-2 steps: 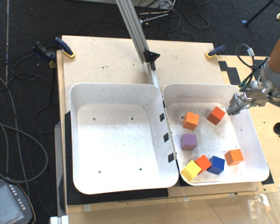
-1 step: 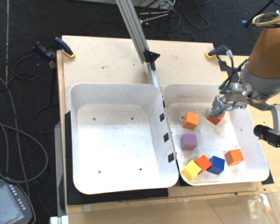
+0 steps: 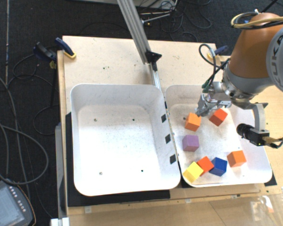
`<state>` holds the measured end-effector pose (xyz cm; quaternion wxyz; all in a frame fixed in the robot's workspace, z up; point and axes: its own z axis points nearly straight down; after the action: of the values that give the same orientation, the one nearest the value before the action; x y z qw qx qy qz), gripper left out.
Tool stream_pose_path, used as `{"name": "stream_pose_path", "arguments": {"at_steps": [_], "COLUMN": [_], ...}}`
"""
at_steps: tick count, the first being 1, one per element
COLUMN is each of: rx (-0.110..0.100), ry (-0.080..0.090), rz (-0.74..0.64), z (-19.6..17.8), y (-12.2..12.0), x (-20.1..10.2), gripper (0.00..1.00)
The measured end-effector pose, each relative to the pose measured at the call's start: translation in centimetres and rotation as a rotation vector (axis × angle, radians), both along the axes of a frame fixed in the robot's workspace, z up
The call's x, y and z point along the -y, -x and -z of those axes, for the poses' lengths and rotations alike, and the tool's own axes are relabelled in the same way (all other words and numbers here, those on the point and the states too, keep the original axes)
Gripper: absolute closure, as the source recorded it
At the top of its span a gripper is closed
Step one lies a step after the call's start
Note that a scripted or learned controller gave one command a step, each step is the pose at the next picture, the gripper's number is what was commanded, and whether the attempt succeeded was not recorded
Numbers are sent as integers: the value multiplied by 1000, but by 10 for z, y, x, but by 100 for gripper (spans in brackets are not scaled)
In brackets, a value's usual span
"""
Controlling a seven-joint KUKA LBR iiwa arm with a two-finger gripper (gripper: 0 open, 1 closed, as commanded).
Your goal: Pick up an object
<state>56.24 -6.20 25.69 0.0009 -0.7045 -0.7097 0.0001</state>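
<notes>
Claw (image 3: 206,108) hovering near the right bin's (image 3: 264,173) back edge — grip unreadable — just beside two matte orange cubes (image 3: 193,122).

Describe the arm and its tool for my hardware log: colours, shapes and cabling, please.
The arm has rounded grey segments with a broad glossy orange band above the wrist, and dark lettering partly visible on the grey shell at the right edge. Thin dark and green cables loop beside the wrist. The tool is a small metallic grey unit. A black cylindrical part on a grey bracket sits just below it.
</notes>
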Motion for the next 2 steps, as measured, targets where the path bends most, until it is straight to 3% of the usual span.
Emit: {"name": "stream_pose_path", "arguments": {"at_steps": [2], "rx": [0], "ry": [0], "rz": [-1], "z": [25], "y": [-12], "x": [-99], "gripper": [100]}}
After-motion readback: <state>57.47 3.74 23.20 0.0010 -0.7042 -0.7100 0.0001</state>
